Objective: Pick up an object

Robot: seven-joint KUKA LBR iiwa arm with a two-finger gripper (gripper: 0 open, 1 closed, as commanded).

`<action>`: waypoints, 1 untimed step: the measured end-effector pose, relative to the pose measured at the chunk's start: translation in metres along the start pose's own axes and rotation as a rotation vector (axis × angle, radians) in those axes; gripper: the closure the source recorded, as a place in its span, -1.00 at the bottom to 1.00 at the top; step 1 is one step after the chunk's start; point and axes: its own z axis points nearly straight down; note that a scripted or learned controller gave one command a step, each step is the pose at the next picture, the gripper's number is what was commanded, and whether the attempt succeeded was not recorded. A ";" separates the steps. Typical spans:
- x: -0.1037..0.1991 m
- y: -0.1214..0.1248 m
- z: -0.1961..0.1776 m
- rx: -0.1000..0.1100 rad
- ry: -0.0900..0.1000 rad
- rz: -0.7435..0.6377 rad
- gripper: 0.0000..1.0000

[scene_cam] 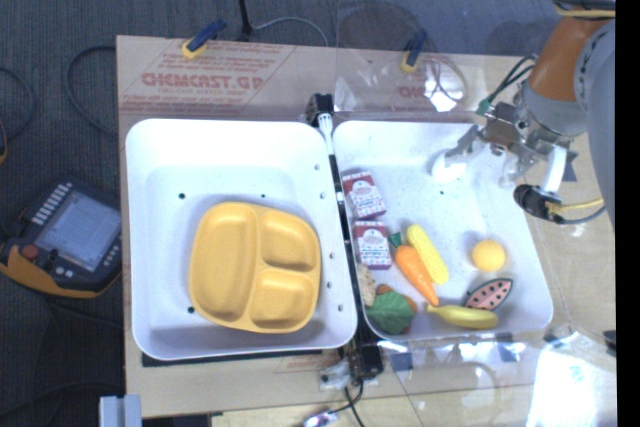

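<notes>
The arm (575,55) comes in from the right edge of the frame, grey with an orange band, and its gripper (462,155) is over the upper part of the right bin (400,135). The end of the gripper looks pale and a little blurred against the white floor of the bin, so I cannot tell if it is wide or narrow. Nothing can be seen held in it.

The things to pick up are all in the lower half of the right bin, well apart from the gripper. Two small red and white packets (364,194) lie one under the other close to the left wall of this bin. To the right of the lower packet there is a corn cob (427,253) and just beside it a carrot (415,274), both lying at a slant. A yellow ball (488,255) sits alone further to the right. Near the lower wall are a green leafy piece (392,311), a banana (463,316) and a watermelon slice (489,293), which is touching the banana.

The left bin (150,165) holds a yellow divided tray (255,265) with three compartments. Both bins stand on a brown surface (150,90). At the left edge of the frame, on the floor, lies a control pendant (62,237).
</notes>
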 end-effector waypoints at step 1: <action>0.038 -0.091 0.062 -0.004 0.002 0.110 -1.00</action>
